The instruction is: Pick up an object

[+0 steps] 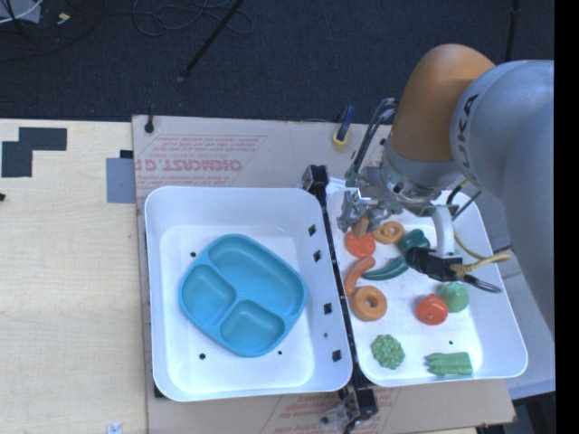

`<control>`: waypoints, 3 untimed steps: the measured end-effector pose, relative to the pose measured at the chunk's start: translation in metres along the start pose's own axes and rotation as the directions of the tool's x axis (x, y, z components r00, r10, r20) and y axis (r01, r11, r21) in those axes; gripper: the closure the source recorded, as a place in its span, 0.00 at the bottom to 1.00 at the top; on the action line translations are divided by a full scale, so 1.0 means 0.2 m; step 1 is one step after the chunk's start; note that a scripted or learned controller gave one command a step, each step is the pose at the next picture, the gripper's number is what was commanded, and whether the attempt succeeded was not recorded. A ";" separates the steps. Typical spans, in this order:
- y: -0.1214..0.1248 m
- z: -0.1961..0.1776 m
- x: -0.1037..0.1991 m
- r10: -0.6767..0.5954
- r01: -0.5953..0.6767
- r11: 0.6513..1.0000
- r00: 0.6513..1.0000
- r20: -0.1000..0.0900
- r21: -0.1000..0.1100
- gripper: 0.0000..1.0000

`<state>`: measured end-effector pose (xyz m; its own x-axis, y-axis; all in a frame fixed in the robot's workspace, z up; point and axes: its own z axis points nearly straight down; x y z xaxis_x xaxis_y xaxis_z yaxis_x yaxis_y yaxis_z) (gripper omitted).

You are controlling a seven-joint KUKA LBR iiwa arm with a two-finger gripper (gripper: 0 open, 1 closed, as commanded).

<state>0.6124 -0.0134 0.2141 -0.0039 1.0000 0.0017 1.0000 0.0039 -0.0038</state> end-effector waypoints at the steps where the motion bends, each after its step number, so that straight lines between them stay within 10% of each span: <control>1: 0.03 -0.01 0.00 0.003 -0.003 1.000 1.000 0.002 0.001 1.00; 3: 0.04 -0.02 0.03 0.003 -0.003 1.000 1.000 0.002 0.002 1.00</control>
